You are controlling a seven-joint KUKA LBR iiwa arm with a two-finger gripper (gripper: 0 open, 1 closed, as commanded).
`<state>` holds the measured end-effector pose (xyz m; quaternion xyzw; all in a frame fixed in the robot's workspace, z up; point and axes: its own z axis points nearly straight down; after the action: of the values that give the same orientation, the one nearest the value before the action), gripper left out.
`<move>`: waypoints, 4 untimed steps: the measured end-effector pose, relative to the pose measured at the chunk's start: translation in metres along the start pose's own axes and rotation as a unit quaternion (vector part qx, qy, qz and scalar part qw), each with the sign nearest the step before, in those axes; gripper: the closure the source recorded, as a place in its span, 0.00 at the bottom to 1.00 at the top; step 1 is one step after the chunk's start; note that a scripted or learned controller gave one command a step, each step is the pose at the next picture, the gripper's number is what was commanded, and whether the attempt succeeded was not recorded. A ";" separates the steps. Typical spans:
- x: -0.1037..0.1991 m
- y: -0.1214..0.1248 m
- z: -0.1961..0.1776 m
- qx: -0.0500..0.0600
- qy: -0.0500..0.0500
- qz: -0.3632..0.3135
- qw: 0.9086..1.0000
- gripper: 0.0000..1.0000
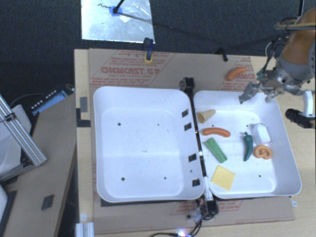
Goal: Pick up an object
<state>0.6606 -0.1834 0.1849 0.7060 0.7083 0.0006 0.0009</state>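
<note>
Gripper is seen w/ fingers spread, nothing between them, above the far edge of the right bin. Nearest target, approx.: the sausage, mid-bin, long axis left-right. Risk: items are crowded; a descent may nudge the pepper or slip off.

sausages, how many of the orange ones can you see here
2. One sausage lies in the right bin, near its middle left, below the cone. The other sausage lies outside the bins on the board behind the right bin's far edge.
</note>
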 end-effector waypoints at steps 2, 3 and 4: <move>0.043 0.009 -0.013 -0.001 0.000 -0.002 1.000 1.00; 0.136 0.011 -0.119 -0.007 0.001 -0.006 1.000 1.00; 0.169 -0.050 -0.267 -0.009 0.001 -0.003 1.000 1.00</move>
<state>0.6093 -0.0147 0.4515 0.7037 0.7104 0.0077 0.0063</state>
